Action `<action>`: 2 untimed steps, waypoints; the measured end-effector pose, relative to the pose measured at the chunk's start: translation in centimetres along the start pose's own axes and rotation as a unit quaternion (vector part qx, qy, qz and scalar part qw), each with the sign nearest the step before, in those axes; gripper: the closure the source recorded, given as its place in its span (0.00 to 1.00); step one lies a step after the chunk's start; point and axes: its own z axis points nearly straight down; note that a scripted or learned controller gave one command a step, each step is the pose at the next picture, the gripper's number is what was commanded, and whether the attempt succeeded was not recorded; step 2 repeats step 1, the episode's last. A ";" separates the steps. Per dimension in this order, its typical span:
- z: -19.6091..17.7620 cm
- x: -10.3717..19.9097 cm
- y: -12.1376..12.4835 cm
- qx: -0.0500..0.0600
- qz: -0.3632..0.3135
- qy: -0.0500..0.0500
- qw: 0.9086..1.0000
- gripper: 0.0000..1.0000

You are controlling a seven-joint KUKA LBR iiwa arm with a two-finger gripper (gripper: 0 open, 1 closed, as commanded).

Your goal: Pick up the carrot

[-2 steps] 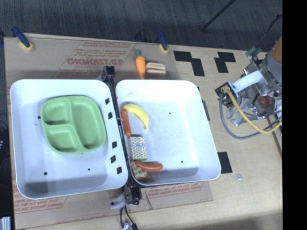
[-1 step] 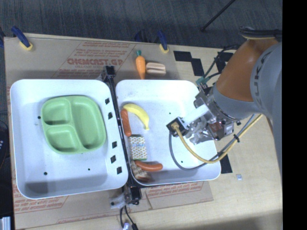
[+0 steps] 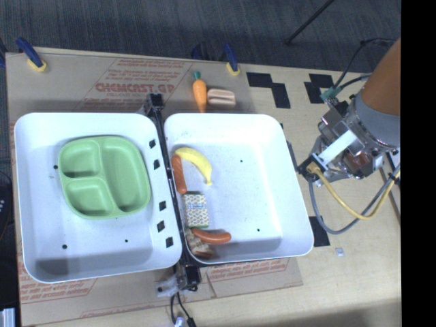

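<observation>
Two white bins sit side by side on the bench, clipped together down the middle. Along the left wall of the right bin point(image 3: 272, 182) lies a small row of toy food: a yellow banana point(image 3: 195, 163) at the top, a sausage point(image 3: 179, 176) just beside it, a patterned block point(image 3: 197, 210) below, then another sausage point(image 3: 212, 236) near the front corner. Over in the left bin point(image 3: 34, 203) rests a green divided plate point(image 3: 103, 176), well apart from all that.

Behind the bins, out on the cardboard, the carrot point(image 3: 199, 92) lies with its green top pointing away, and a pink-and-tan layered piece point(image 3: 221, 98) sits just beside it on the right.

Off to the right, clear of both bins, the arm's wrist point(image 3: 351, 148) hangs over the bench with yellow cable point(image 3: 347, 210) looping beneath; I cannot tell how its fingers stand.
</observation>
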 end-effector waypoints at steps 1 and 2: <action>-1.0 1.2 -2.6 0.000 -0.089 0.000 0.996 1.00; -1.0 1.2 -2.6 0.000 -0.089 0.000 0.996 1.00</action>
